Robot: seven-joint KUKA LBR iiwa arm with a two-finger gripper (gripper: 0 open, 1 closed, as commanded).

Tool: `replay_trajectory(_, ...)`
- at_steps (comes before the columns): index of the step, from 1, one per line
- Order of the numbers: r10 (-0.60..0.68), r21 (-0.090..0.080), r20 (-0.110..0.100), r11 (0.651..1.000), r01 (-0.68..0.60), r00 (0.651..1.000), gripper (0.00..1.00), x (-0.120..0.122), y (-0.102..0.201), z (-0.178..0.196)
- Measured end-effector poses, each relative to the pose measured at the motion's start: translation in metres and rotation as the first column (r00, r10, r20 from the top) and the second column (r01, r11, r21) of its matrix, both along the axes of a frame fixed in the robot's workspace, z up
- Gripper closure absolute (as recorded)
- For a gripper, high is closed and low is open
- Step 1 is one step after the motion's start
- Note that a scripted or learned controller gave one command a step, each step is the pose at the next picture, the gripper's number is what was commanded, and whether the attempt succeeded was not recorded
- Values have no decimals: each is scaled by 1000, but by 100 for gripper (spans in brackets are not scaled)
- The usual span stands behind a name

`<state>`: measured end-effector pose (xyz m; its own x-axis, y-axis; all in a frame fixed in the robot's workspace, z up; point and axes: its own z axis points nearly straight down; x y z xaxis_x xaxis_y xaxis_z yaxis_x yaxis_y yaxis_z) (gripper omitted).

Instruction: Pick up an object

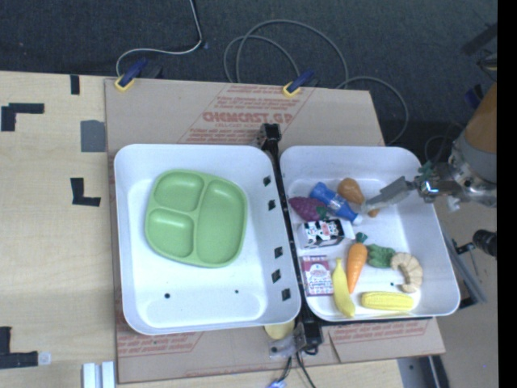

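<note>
1. Right now the gripper (373, 209) reaches in over the right-hand bin (428, 249), its long grey fingers pointing toward the heap of toy food. From where I stand I cannot tell whether they are spread or pressed together, and I see nothing between them.

2. Closest to the tip, just beyond it, sits an orange-brown round piece (350, 190), with a blue object (332, 201) touching it on the far side. The round piece looks like light hollow plastic, smooth and likely to roll or squirt out of a pinch; I'd take it across its widest part.

3. Further out from the tip lies a purple piece (304, 208), and below that a small black-and-white carton (323, 232). The carton seems stiff and flat-sided, probably the easiest to clamp.

4. Below the gripper lies a carrot (356, 263) with a green top, next to a green leafy bit (380, 257). It tapers, so a grip near the thick end should hold best.

5. Lower still are a pink packet (318, 275), a banana (342, 289), a corn cob (387, 301) and a pale curved piece (409, 270). All look light and rigid; none look fragile.

6. Well beyond the gripper, the other bin (137, 176) holds a green divided plate (196, 218).
</note>
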<state>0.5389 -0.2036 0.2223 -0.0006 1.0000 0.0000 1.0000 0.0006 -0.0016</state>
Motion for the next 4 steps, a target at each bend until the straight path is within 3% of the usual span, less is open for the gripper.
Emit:
replay_trajectory(1, 5, 0, 0, 1000, -5, 1000, 0, 60, 27, -136)
replay_trajectory(2, -6, -15, -1, 1000, 6, 1000, 0, 100, 42, -136)
replay_trajectory(3, -3, -7, 3, 1000, 3, 1000, 100, 103, 47, -125)
replay_trajectory(4, 5, 2, 2, 1000, -5, 1000, 100, 81, 125, -34)
